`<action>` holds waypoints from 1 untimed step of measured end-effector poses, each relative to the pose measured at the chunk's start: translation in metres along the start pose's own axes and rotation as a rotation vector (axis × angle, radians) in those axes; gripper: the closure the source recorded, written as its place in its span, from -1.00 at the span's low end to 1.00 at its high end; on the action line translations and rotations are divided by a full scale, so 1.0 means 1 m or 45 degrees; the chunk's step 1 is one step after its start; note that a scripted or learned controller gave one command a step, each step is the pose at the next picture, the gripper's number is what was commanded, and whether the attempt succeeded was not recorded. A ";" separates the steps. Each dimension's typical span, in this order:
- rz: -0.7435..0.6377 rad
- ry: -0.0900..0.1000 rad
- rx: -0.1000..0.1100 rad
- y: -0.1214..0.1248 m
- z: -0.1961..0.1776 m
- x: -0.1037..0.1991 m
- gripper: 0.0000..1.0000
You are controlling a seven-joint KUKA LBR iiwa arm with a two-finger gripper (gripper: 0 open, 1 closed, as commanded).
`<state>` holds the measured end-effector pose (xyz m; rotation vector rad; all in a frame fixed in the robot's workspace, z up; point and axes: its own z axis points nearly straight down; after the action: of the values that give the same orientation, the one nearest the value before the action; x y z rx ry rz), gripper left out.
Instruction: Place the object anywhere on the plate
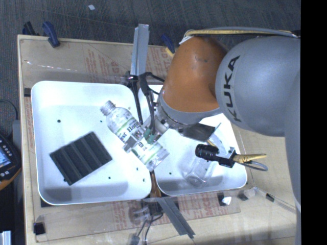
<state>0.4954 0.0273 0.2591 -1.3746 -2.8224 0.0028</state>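
Plastic water bottle lies tilted at frame centre, cap toward the upper left, base over the seam between the two white bins. You see the pincer pressed down on its label, but you cannot tell whether it grips. A dark ribbed plate sits lower left in the left bin.

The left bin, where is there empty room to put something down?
In the left bin, bare white floor lies along the top-left, above the dark ridged plate, and along the bottom, below it. The right edge is crowded: the clear bottle lies slanted there under the gripper.
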 end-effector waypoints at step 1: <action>-0.291 -0.003 -0.002 0.024 0.021 -0.015 1.00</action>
<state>0.5240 0.0303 0.2383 -1.0441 -2.9633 0.0011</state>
